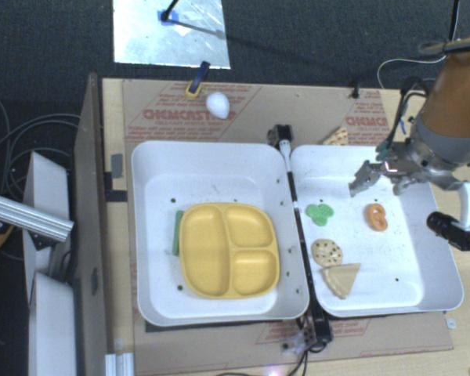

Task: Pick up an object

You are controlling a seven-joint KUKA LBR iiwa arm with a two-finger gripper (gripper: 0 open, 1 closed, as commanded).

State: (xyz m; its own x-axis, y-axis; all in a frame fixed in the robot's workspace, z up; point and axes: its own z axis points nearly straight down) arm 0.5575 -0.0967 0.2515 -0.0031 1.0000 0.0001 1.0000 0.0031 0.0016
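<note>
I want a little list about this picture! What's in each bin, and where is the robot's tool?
left bin: yellow tray with three sections; green strip at the tray's left edge
right bin: green piece, orange ring, round cookie, tan wedge
touching: cookie and wedge lie close together, contact unclear
tool: over the right bin's far part, above the orange ring
tool holding: nothing seen between its fingers
outside the bins: white ball on the bench behind the left bin
</note>
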